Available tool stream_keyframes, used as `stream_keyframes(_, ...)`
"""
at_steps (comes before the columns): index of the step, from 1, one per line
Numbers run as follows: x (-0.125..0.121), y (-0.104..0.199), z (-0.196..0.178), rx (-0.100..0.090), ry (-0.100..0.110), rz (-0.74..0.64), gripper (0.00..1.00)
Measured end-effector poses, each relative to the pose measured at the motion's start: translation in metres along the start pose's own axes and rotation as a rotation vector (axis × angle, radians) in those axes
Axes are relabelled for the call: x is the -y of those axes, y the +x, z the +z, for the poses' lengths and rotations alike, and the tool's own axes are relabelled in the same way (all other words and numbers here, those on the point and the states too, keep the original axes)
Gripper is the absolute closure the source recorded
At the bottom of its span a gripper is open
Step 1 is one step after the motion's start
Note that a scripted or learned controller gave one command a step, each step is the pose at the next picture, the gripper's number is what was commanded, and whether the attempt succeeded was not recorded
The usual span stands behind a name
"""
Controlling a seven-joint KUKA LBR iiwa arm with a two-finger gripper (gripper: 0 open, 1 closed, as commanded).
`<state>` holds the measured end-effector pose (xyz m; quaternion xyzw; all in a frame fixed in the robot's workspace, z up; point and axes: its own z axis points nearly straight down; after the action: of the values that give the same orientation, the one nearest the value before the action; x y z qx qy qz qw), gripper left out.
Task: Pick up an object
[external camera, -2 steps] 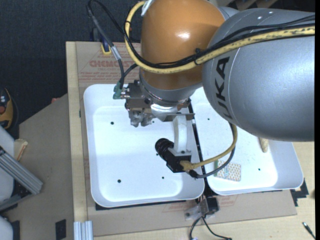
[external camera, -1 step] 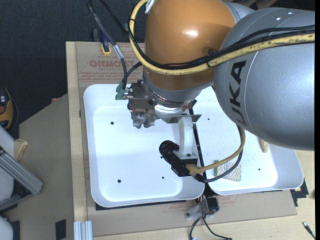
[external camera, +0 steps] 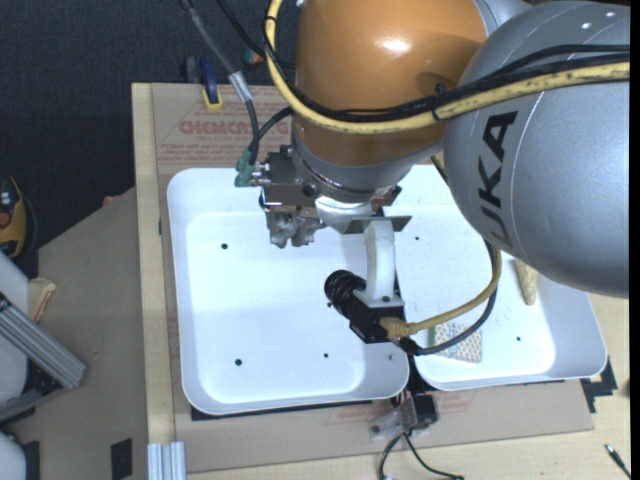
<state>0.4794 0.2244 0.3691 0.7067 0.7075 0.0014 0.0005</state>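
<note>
Orange and grey metal takes up most of the upper right of the picture. That is my arm (external camera: 540, 168), round and shiny, and it hides the top part of both bins. My pincer (external camera: 292, 226) is a small grey metal lump a little above the middle, over the upper part of the left bin (external camera: 210, 308). It is dark and blurry there, so I cannot tell if it is open or closed. I see nothing held in it.

Two bins sit side by side, white, smooth and shallow, with round corners. Much of the right bin (external camera: 560, 338) is hidden by my arm. I count three small black dots (external camera: 225, 246) on the floor of the left bin.

Two things lie in the right bin, well apart from my pincer. One is a flat patterned piece (external camera: 462, 346) near the bottom edge, just right of the middle. A yellow cable (external camera: 455, 313) crosses over it, so I cannot make out its whole shape. The other is a tan piece (external camera: 527, 283) at the right, with its top cut off by my arm.

One black knobby part (external camera: 352, 303) hangs below my wrist, in the middle of the picture.

Both bins rest on a brown board (external camera: 155, 218), flat and dull like cardboard.
</note>
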Motion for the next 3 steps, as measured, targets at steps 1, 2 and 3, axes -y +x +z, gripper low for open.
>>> stream_keyframes(1,0.002,0.000,0.078,0.005,0.012,0.002,1.00)
stream_keyframes(2,-0.001,0.000,-0.025,-0.004,-0.008,-0.001,1.00)
stream_keyframes(3,0.001,0.000,0.061,0.004,0.011,0.002,1.00)
